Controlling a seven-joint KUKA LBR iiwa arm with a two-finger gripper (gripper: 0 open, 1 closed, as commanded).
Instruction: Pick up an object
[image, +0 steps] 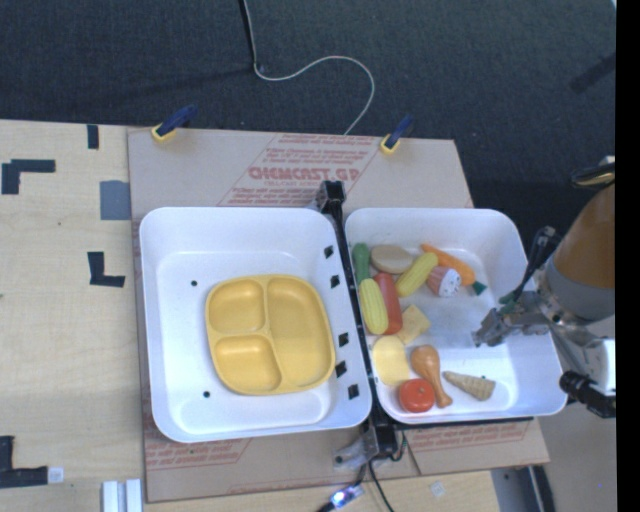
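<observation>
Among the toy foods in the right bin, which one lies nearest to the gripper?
The ice cream cone, pale tan, at the bin's near edge. It lies closest below the gripper; the other foods cluster farther toward the divider.

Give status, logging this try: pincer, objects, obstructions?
Pincer low over right bin, nothing seen between fingers. Toy food piled along bin's left side, apart from pincer. Yellow tray in left bin. Nothing in the way.

Toy food (405, 320) lies heaped along the right bin's (500, 232) left side: corn, a drumstick, a tomato, perhaps a bread roll.
</observation>
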